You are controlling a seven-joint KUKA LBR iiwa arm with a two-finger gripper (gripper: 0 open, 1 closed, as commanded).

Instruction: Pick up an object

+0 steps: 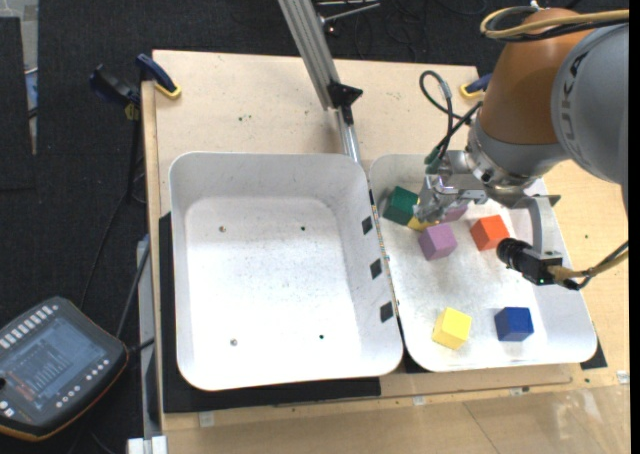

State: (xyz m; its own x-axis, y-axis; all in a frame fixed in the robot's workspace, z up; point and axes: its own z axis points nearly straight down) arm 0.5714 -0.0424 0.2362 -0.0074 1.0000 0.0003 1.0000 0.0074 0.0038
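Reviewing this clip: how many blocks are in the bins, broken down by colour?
Green block: 1
Purple block: 1
Orange block: 1
Yellow block: 1
Blue block: 1
Total: 5, all in the right bin. A sliver of yellow shows under the gripper; too hidden to count.

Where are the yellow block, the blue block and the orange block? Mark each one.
yellow block (452, 327): camera view, on its top face.
blue block (514, 322): camera view, on its top face.
orange block (489, 232): camera view, on its top face.
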